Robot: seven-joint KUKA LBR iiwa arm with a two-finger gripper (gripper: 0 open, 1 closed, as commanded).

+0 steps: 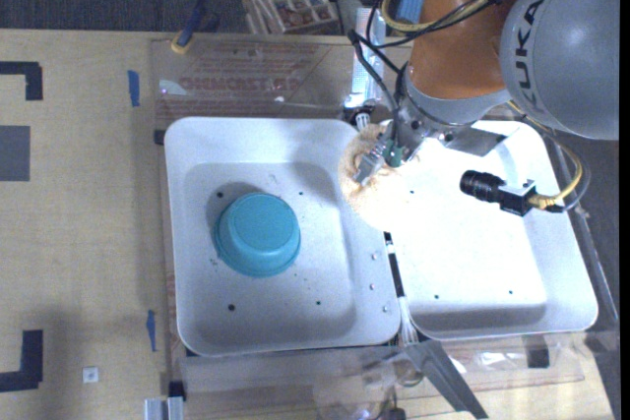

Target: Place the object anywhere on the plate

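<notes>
A round blue plate [258, 233] lies in the left bin [187, 162], left of its middle. My gripper [378, 158] hangs below the orange band of the arm, over the ridge between the two bins, near their far end. A pale tan object [366, 184] shows as a blur right at the gripper's tip, above the left bin's right rim. It is too washed out to tell whether it is gripped or resting on the rim. The plate is well to the left of and nearer than the gripper, apart from it.
The right bin [492, 280] is brightly lit. A black cylinder with a cable [492, 189] sticks out from the arm above it. A clear plastic sheet [246, 74] lies behind the left bin, with boxes beyond it.
</notes>
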